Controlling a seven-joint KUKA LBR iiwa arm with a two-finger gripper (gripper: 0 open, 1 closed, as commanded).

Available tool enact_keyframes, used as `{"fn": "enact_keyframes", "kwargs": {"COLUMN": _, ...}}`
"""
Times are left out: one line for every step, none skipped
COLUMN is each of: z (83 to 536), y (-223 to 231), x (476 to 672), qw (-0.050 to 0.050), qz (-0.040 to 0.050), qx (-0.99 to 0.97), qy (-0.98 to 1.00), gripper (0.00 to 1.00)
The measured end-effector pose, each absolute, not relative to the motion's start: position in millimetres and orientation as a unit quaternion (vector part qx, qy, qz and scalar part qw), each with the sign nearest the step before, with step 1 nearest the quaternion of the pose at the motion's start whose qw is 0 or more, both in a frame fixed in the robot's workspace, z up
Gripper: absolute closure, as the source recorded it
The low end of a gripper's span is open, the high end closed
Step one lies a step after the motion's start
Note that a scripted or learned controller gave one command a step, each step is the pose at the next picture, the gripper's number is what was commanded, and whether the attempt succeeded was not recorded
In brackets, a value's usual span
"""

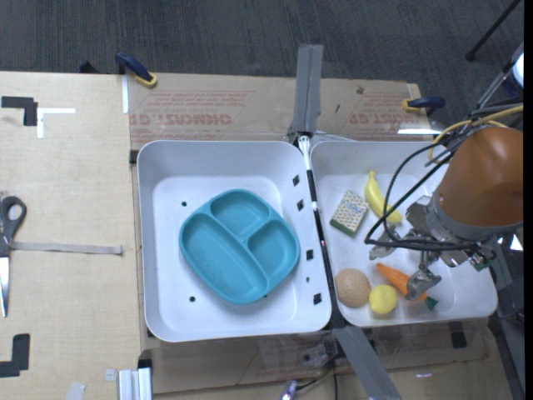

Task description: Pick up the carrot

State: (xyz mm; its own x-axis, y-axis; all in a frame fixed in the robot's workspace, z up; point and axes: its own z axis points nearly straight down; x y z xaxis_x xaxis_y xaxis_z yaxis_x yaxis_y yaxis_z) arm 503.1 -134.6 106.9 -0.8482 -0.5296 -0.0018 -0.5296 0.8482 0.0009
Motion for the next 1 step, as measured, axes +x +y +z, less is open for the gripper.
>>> {"fn": "enact_keyframes", "kwargs": {"z": 93.4, "y": -134.1, "x": 489.5, "qw": 0.003, "qz": -0.0004, "qx": -0.241, "qy": 0.970, "gripper": 0.00}}
